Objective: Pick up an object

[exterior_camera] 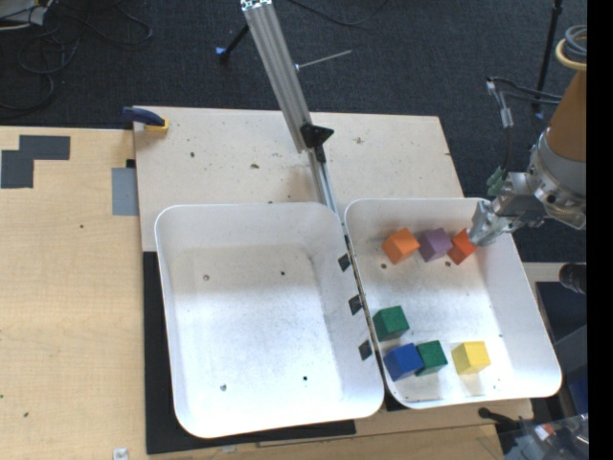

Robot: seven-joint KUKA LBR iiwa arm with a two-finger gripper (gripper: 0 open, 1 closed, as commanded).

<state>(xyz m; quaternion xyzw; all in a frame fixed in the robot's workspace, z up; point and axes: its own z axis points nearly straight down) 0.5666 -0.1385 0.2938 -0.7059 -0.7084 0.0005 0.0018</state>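
so the grey two-finger gripper [482, 226] is down at the far right edge of the right shallow white plastic bin [533, 305], tip right up against a small red-orange block [462, 247]. can't tell whether the fingers are spread or pinching it, they're too small and blurry here. just to the left of the gripper, touching that red-orange block, is a small purple cube [435, 243], and left of that an orange cube [401, 245]. nearer the camera and left of the gripper there's a dark green cube [390, 322] by the divider wall, then along the bin's near side a blue cube [403, 360], a second green cube [432, 356] touching it, and a yellow cube [470, 356]. well off to the gripper's left sits the left shallow white plastic bin [182, 257], just speckled with dark marks.
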